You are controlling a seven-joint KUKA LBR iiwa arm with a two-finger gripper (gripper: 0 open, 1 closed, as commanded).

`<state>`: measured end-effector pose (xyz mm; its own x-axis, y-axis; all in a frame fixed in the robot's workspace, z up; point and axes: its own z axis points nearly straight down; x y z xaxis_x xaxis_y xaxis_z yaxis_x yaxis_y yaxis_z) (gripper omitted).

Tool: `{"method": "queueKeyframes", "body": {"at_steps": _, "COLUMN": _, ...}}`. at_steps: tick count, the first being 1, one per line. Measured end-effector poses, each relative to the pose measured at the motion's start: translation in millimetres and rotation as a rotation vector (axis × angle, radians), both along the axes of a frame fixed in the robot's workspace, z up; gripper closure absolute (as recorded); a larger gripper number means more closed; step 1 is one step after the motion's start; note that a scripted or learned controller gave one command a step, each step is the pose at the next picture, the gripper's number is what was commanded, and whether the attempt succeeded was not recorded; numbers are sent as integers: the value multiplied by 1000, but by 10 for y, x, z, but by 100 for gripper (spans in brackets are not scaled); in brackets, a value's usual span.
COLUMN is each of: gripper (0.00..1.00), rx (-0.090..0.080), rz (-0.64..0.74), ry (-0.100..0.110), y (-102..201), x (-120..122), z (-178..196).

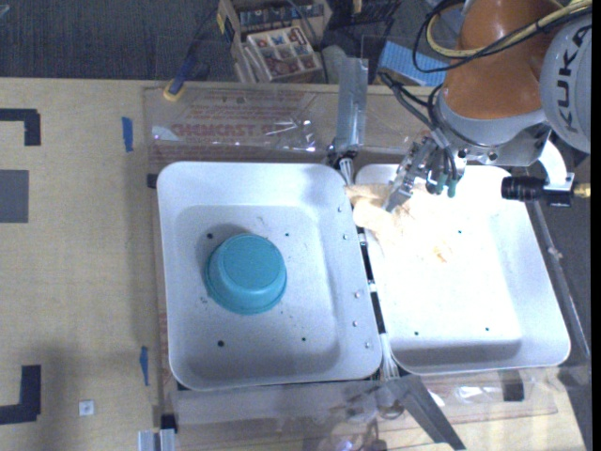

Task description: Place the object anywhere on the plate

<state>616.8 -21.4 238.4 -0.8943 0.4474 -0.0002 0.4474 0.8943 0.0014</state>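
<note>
Two shallow white bins side by side on a pale wooden desk (pixel 75 252), both smooth and hard, with rounded corners and tiny dark dots on the floor. In the left bin (pixel 169 252), a round blue plate (pixel 246 272), plain and dull, thick like a bowl turned over, near the middle and a bit to the left. Right bin (pixel 488 346) very bright with glare, so hard to see inside. At its top left corner, a pale yellowish lump, the object (pixel 374 212), soft at the edges and washed out by the light; shape not clear. Well apart from the blue plate, with the walls of both bins in between. Grey and shiny claw (pixel 410 188) low over that same corner, tilted down to the left, its tip right at the pale object. Cannot tell how far open, and cannot tell if anything is held. Above it, the fat grey arm with its shiny orange band (pixel 498 36) and loops of cable. Behind the bins, a crinkly clear plastic sheet (pixel 235 125) and a grey metal post (pixel 352 101) upright at the gap between the bins. Bits of blue tape (pixel 127 134) and black marks (pixel 28 125) on the desk to the left.
</note>
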Motion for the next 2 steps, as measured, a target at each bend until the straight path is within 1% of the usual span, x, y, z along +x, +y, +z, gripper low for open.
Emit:
{"method": "queueKeyframes", "body": {"at_steps": 1, "gripper": 100, "rx": 0, "rz": 396, "ry": -1, "y": 490, "x": -288, "z": 40}}
{"method": "queueKeyframes", "body": {"at_steps": 2, "gripper": 100, "rx": 0, "rz": 462, "ry": -1, "y": 990, "x": -492, "z": 31}}
